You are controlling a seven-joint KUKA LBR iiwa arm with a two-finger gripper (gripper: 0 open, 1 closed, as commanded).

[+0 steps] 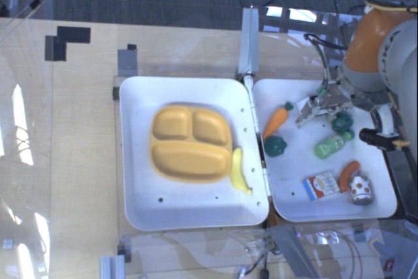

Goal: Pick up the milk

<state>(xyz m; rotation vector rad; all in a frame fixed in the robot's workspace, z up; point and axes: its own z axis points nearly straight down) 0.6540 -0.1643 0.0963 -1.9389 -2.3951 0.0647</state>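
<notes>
Milk carton [321, 185] lies beside sausage [348, 174] and spotted egg [360, 188]

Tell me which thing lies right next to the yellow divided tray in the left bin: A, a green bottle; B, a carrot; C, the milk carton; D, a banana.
D: the banana lies along the right edge of the yellow tray in the left bin, while the carrot, the milk carton and the green bottle all lie in the right bin.
</notes>
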